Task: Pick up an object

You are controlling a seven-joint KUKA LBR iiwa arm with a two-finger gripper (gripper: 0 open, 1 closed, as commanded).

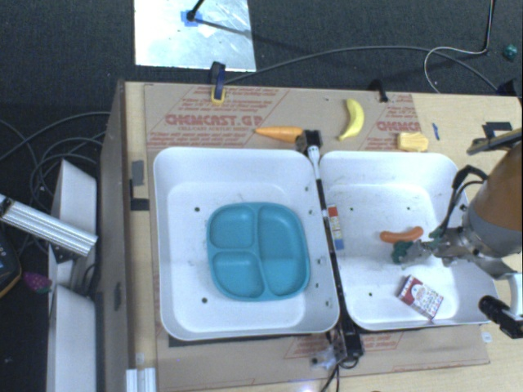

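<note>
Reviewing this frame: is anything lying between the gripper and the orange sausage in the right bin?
Nothing visible does. The gripper sits just below the orange sausage on the right bin floor, with a small green object at its tip. The red-and-white box lies lower, off that path.

Grey arm (pixel 490 239) with orange band, black cable.

The bench (pixel 204 109) carries two white bins, left (pixel 184 186) and right (pixel 368 300). Toward twelve o'clock lie a carrot (pixel 278 134), banana (pixel 353 119) and yellow block (pixel 413 142).
</note>
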